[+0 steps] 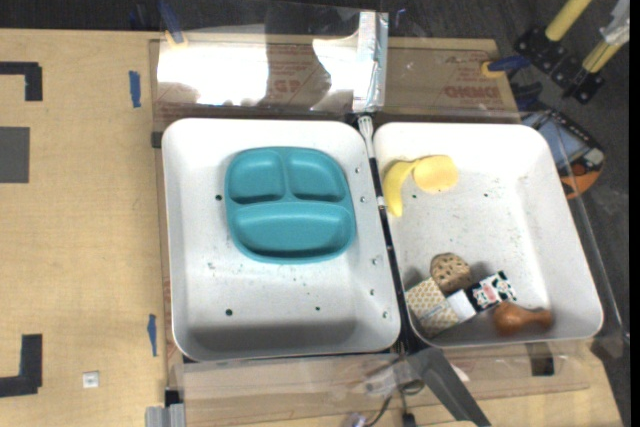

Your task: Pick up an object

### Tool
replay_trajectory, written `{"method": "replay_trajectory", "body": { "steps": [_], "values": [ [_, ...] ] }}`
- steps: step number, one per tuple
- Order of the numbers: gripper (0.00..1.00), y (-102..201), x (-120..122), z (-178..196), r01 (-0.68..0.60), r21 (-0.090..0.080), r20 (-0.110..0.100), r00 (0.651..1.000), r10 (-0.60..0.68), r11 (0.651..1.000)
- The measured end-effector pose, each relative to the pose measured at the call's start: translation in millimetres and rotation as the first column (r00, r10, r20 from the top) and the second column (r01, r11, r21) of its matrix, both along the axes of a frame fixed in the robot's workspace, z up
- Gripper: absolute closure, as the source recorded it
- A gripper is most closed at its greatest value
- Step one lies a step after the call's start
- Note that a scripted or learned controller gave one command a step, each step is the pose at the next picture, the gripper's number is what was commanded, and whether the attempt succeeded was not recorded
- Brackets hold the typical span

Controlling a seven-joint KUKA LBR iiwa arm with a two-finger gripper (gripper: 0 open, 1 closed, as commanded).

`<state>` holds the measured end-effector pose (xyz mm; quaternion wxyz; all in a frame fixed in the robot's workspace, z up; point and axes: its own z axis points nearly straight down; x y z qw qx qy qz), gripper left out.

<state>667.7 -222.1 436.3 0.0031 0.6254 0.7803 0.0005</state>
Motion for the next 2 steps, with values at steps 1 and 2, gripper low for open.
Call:
{"method": "replay_trajectory", "body": {
  "steps": [1, 2],
  "values": [
    [1.0, -0.4, -0.2, -0.3, 0.365, 0.002, -0.001, 0.931, -0.365, 0.931],
    [1.0, 24.3, -0.5, -0.7, 0.69, 0.003, -0.005, 0.724, -0.69, 0.724]
  ]
}}
